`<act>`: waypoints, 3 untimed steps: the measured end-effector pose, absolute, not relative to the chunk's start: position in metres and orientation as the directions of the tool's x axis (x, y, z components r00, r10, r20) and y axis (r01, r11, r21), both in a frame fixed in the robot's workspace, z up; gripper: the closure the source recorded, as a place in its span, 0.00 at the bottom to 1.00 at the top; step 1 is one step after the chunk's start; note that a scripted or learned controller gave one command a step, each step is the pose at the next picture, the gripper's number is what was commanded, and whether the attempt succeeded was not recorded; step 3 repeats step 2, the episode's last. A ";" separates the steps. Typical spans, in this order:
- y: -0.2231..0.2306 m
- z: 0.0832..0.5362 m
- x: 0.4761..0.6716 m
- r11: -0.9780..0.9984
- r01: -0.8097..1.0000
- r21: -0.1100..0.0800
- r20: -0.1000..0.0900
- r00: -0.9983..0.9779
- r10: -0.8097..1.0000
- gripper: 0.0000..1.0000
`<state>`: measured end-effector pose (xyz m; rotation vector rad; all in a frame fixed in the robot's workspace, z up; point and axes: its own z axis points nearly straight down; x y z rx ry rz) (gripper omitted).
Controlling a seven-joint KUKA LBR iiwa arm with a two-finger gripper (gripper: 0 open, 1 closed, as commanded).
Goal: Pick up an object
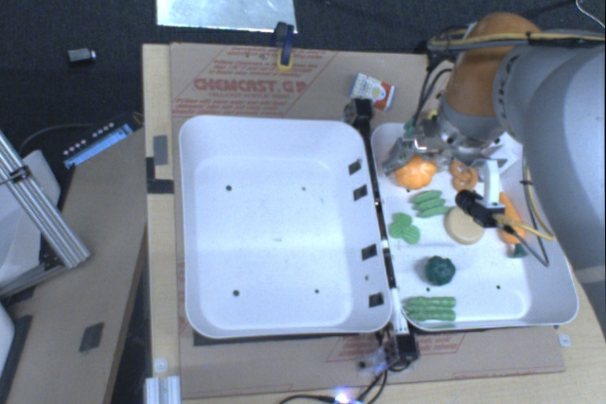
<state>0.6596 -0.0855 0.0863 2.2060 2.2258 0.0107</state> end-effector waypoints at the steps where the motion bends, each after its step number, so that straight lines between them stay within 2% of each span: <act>1: -0.087 0.096 0.656 0.005 1.000 0.005 0.000 -0.005 1.000 1.00; 2: -0.006 0.190 0.651 0.011 1.000 0.008 0.002 -0.011 1.000 1.00; 3: -0.006 0.190 0.651 0.011 1.000 0.008 0.002 -0.011 1.000 1.00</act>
